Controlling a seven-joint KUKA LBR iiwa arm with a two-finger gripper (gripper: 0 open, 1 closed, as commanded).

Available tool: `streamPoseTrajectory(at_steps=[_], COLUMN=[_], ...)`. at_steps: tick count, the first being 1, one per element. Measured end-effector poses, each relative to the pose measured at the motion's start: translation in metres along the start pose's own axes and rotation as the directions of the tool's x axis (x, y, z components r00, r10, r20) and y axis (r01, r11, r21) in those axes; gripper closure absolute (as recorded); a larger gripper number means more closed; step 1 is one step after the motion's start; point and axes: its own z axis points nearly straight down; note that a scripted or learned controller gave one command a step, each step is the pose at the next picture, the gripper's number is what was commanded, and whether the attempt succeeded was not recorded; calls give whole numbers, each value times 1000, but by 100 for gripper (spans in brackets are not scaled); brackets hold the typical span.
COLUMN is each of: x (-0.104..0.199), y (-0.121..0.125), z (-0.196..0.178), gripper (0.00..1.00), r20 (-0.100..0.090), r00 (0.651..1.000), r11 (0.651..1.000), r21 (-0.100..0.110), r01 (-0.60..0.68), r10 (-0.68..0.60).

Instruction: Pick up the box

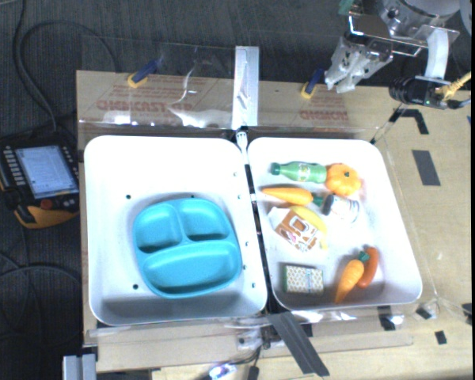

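The box (303, 278) lies flat near the front edge of the right bin (396, 212), just left of a carrot (349, 275) whose top leans against a second, darker one (369, 263). Open floor lies between the box and the bin's front left corner. Behind it a packet (298, 229) sits tilted, partly under a banana (288, 195). A small dark item beside the packet is hard to make out. A bottle (299, 169) and an orange (343, 180) line the back edge. The left bin (111, 180) holds a blue tray (187, 245) at its middle. The gripper (344, 74) hangs beyond the right bin's back edge, holding nothing; I cannot tell how far its jaws stand apart.
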Motion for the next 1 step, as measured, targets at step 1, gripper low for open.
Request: streamPoseTrajectory(at_steps=[1], x=[0], y=[0], z=[-9], gripper=[100], r20=[4], r00=[1000], r11=[1000], r21=[-1], r01=[1], r10=[-1])
